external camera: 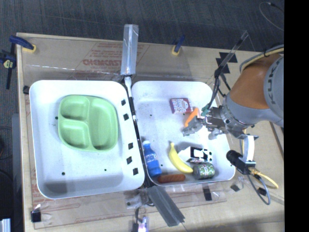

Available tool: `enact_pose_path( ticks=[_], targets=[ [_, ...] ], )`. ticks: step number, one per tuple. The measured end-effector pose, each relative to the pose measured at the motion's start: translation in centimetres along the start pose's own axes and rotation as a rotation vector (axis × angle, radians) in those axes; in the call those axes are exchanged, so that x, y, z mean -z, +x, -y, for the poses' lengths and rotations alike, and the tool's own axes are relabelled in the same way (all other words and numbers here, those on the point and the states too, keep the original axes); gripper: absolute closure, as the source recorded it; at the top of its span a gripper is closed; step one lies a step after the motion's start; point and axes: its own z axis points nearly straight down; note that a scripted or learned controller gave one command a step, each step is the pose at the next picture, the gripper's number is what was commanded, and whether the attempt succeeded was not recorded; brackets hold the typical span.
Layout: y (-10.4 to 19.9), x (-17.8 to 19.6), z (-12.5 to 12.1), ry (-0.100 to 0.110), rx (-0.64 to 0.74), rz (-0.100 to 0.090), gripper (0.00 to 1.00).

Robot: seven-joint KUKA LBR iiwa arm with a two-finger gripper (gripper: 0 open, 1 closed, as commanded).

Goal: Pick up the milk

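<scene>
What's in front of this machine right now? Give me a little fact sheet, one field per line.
left bin: holds green divided plate
right bin: blue bottle, banana, sausage, green can, maroon pouch, black-and-white milk carton
gripper: over right bin, beside an orange item, above the carton in the view
holding: nothing seen between fingers

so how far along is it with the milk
Done: nothing visible yet. What looks like the milk, a black-and-white carton, lies in the right bin by the banana and the green can. In hand: the gripper hangs near the carrot, apart from the carton. Left: reach the carton, grasp it, lift it.
</scene>
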Motion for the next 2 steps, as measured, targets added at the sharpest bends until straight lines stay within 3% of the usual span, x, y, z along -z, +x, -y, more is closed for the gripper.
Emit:
enact_pose_path(
  ticks=[1, 2],
  targets=[
    [-0.1, -8.7, 1.7, -0.029, 0.088, 0.006, 0.00],
    [-0.3, -7.4, 1.5, -0.035, 0.092, 0.011, 1.00]
  ],
)
